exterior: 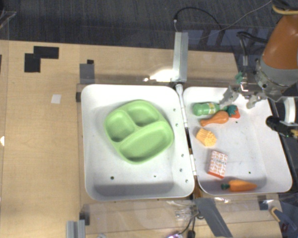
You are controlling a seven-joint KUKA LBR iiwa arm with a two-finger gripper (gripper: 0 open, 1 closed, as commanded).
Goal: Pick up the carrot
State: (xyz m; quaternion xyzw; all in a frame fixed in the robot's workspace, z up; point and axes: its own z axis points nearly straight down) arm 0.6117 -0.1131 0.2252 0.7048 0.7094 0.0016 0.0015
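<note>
The carrot [240,185], orange with a small green top pointing left, lies flat by the near wall of the right bin [275,155]. My gripper [240,99] hangs over the far part of that bin, well away from the carrot. Its fingers [228,97] are spread open with nothing between them. The arm's orange band [283,43] rises above it at the upper right.
Below the gripper lie a green bottle-like toy [204,108], an orange drumstick-shaped toy [216,118] and a small red and teal piece [232,112]. A yellow block [206,137] and a red-and-white checked box [217,163] sit mid-bin. The left bin [97,180] holds a green divided plate [139,130].
</note>
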